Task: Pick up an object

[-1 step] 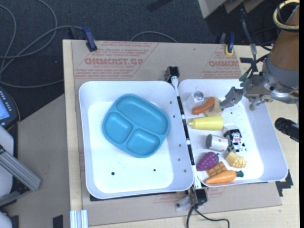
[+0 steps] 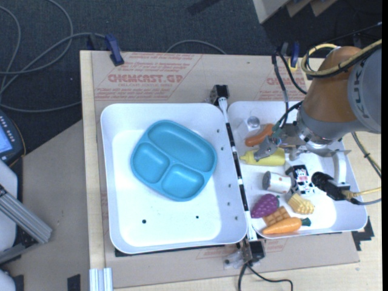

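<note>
Two shallow white bins are seen side by side on the counter [image 2: 91, 162]. The left bin [image 2: 115, 180] carries a blue divided plate [image 2: 174, 159], which lies tilted near its middle. The right bin [image 2: 345, 217] is crowded with toy food. The gripper [image 2: 271, 145] is lowered into the upper part of the right bin, directly over a yellow banana-like piece [image 2: 270, 159] and just below an orange piece [image 2: 259, 135]. Whether the fingers are spread or closed cannot be told, as they are small and dark against the toys, and no object is clearly seen between them. Below the yellow piece, a small white cup [image 2: 276, 181] is laid on its side. Further below, purple grapes [image 2: 265, 205], a waffle-like piece [image 2: 277, 216], a carrot [image 2: 285, 225] and a corn cob [image 2: 301, 205] are gathered near the bin's lower rim.
</note>
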{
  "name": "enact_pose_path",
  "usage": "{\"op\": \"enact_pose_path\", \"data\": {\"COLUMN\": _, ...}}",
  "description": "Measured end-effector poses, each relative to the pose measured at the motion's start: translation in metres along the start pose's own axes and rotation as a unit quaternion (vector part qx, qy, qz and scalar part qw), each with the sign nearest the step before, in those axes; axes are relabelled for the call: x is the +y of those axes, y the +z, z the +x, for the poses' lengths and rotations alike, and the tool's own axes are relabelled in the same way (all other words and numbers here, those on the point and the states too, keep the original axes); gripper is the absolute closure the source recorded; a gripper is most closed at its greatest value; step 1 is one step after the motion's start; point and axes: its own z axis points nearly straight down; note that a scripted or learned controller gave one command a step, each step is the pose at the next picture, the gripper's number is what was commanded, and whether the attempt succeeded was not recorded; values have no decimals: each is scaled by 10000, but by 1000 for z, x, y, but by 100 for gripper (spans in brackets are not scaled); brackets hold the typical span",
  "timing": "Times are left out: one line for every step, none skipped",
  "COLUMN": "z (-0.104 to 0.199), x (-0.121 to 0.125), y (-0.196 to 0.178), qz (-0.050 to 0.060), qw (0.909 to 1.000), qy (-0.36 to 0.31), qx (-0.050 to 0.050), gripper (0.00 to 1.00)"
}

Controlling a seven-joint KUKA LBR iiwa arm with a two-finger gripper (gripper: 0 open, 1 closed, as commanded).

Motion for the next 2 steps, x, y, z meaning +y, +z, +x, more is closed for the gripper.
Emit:
{"op": "enact_pose_path", "data": {"z": -14, "x": 25, "y": 30, "qz": -158, "qw": 9999, "qy": -4, "qx": -16, "gripper": 0}}
{"op": "enact_pose_path", "data": {"z": -14, "x": -28, "y": 48, "qz": -69, "qw": 10000, "qy": 1, "qx": -1, "gripper": 0}}
